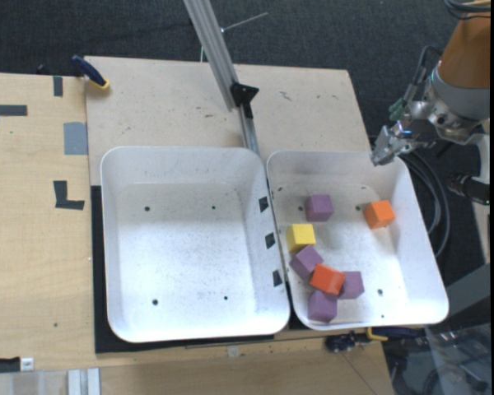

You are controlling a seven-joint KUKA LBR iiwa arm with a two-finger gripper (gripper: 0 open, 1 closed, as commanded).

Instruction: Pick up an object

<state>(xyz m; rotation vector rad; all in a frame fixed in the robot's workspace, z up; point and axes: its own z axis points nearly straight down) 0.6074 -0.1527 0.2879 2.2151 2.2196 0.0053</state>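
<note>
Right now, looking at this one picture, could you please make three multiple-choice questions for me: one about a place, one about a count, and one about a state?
1. In which bin do the blocks lie?
A. the left bin
B. the right bin
C. both bins

2. How many purple blocks are there?
A. two
B. four
C. six

3. Where is the claw?
A. above the far right corner of the right bin, apart from the blocks
B. pressed on the yellow block
C. over the left bin

Answers:
1. B: every block lies in the right bin, and the left bin holds none of them.
2. B: four purple blocks, beside one yellow block and two orange blocks.
3. A: the claw hangs by the bin's far right corner, touching no block.
</note>
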